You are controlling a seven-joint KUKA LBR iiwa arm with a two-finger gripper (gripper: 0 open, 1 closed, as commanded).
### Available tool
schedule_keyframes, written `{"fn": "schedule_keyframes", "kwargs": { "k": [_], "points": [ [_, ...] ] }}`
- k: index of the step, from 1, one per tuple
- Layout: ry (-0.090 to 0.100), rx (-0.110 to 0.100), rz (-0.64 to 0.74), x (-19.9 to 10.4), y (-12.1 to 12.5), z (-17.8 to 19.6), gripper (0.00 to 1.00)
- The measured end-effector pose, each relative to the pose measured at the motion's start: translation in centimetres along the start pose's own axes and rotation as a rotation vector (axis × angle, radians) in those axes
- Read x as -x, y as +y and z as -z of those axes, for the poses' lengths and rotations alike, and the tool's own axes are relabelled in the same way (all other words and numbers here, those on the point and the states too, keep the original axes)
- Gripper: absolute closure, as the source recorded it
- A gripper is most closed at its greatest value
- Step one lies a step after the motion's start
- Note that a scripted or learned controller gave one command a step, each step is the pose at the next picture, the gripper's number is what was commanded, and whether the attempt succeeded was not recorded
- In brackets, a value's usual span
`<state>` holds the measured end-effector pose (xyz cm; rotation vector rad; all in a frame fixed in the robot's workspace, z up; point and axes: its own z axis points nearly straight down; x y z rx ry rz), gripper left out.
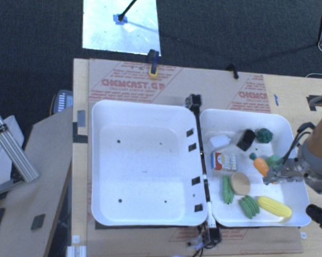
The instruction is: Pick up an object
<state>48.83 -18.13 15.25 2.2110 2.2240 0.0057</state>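
The right bin [233, 115] holds several small toys. Among them are an orange carrot [261, 166], a yellow corn cob [275, 206], a tan round bowl [240, 183], a green pod [227, 189], a green ridged vegetable [248, 206], a small printed carton [224, 161], a white block [220, 140], a black piece [246, 138] and a dark green broccoli [264, 135]. My gripper [273, 177] reaches in from the right, low over the bin. It is just right of the carrot and above the corn. A green item [274, 159] lies right behind it.
The left bin [143, 167] sits beside the right one, with a row of black clips [196, 164] along the divide. Both rest on a brown board [131, 84]. A metal plate [120, 22] lies on the dark floor beyond.
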Motion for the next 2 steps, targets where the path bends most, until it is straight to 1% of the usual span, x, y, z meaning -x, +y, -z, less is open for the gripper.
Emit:
{"fn": "schedule_keyframes", "kwargs": {
  "k": [1, 2],
  "points": [
    [0.005, -0.035, -0.010, -3.7, 8.7, -6.7, 1.00],
    [0.002, -0.047, 0.000, -12.6, 17.6, 3.0, 1.00]
  ]
}}
